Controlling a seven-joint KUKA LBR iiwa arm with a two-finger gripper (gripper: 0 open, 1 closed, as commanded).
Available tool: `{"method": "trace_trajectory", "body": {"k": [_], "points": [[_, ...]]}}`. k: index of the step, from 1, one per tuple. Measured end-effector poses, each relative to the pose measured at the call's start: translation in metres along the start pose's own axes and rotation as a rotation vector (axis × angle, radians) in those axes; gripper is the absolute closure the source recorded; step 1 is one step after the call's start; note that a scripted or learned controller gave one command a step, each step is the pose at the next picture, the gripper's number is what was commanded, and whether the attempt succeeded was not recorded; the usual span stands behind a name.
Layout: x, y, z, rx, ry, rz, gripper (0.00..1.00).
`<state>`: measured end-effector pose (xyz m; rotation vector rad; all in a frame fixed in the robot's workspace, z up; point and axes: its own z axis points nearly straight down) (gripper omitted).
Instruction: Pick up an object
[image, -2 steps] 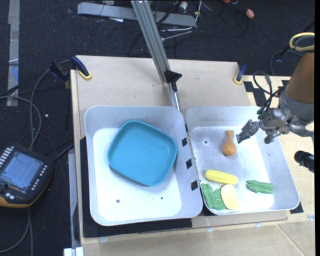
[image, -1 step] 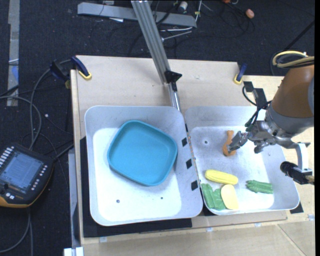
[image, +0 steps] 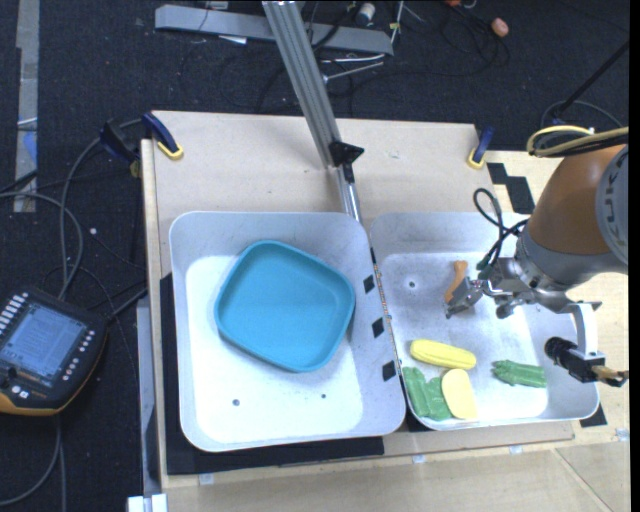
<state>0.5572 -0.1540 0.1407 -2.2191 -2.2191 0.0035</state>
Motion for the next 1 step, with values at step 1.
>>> {"method": "trace_trajectory", "body": {"k": [1], "points": [[0.0002,-0.0004,0.0470,-0.001,0.000,0.000,0.00]]}}
